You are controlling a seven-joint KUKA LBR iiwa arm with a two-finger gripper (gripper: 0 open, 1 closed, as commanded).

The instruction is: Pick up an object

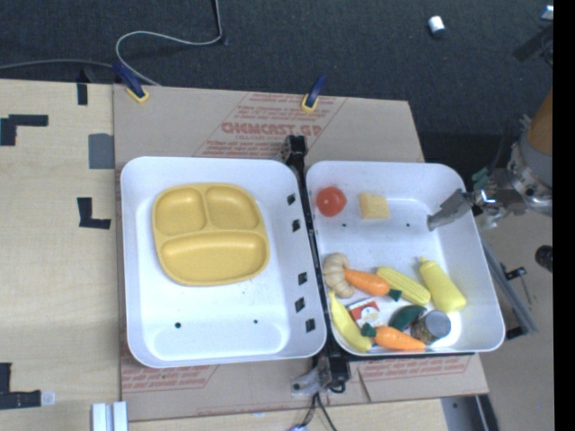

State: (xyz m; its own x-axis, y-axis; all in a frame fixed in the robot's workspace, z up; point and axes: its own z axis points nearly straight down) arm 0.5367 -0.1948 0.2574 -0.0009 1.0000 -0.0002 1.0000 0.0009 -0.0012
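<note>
End effector [446, 214] hovering at right bin's [467, 326] right rim, pinching nothing that I can see; can't tell if its tips are spread or pressed together.

Food toys crowding the right bin: red ball [331, 201] and yellow cube [375, 206] lying at far side, apart; mustard bottle [440, 283], corn [402, 285], carrot [367, 282], banana [347, 323], second carrot [400, 338] and can [435, 326] piling at near side, many touching. Left bin [216, 339] carrying a yellow divided plate [211, 233]. Both bins sitting on cardboard sheet [260, 124] over the wooden counter [45, 285], two clamps [313, 92] pinning its far edge, cable [166, 39] trailing on dark floor beyond.
</note>
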